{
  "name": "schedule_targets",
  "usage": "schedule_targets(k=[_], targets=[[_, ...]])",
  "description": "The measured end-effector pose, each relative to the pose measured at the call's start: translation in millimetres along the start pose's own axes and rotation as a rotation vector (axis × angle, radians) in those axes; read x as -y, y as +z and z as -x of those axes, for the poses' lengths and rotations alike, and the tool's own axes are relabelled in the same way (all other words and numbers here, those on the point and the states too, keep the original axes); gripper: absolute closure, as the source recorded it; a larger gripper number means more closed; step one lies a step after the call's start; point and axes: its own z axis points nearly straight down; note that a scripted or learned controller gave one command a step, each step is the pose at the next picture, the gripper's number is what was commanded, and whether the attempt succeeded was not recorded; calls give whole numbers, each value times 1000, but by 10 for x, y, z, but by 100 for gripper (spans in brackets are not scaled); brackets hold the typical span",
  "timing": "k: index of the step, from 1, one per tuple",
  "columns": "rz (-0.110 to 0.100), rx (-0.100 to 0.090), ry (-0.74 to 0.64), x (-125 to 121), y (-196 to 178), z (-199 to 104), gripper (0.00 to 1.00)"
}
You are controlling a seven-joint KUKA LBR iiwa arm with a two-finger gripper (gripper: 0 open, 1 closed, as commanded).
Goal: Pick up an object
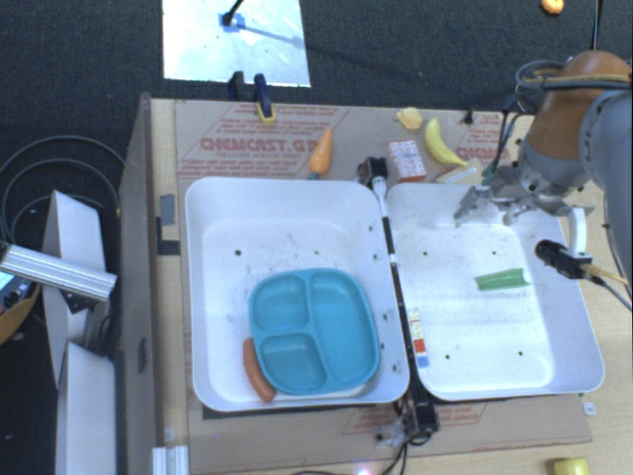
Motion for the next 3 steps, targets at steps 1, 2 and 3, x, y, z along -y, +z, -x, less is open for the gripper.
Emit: schedule_targets(k=[1, 2, 3], targets=[[-10, -1, 6, 487, 357, 191, 0], [-2, 1, 7, 1031, -569, 424, 0], [0, -1, -4, 410, -398, 165, 0]])
